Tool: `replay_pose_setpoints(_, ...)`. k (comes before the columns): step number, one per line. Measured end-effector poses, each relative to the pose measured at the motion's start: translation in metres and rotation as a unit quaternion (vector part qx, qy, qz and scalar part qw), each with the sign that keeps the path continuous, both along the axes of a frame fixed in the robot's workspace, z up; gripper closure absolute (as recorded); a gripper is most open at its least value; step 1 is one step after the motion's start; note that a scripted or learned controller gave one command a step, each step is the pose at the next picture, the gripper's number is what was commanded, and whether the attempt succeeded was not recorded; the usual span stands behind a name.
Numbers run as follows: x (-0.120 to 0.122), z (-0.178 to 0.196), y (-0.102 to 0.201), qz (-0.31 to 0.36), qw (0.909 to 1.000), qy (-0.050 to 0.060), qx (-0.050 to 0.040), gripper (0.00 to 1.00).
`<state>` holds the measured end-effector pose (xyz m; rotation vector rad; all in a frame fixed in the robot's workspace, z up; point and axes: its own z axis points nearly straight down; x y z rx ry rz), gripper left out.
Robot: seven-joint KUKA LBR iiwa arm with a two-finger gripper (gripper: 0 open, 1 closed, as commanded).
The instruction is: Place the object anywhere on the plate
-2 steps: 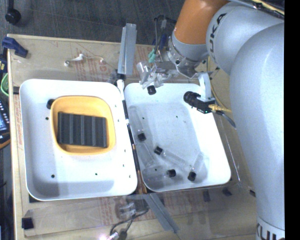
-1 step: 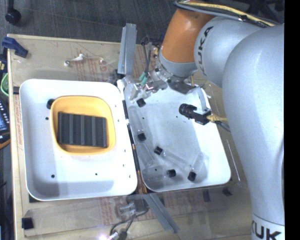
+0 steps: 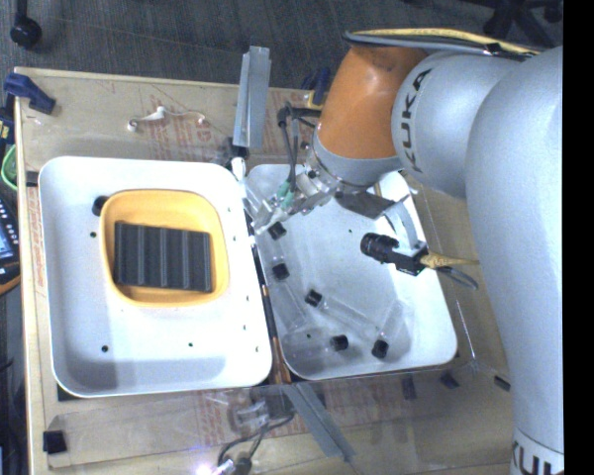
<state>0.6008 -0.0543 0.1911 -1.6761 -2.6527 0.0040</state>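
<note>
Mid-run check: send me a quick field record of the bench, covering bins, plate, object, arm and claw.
left bin: shallow white left bin, holds the plate
plate: rounded-square yellow plate, flat in the left bin
object: dark grey ribbed rectangular block, lying on the plate, inside its rim
right bin: shallow white right bin, small black bits scattered on its floor
arm: grey arm with an orange band, over the right bin
claw: claw at the right bin's upper-left corner, apart from the block
task status: block appears to be on the plate
</note>
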Motion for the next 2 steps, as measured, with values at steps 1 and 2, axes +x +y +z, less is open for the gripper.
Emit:
replay_pose_setpoints(1, -0.0007, -0.0002, 0.0868, 0.047, 0.9989, 0.0, 0.0, 1.0)
replay_pose_setpoints(2, -0.0006, -0.0001, 0.0861, 0.046, 0.9989, 0.0, -0.0002, 0.0)
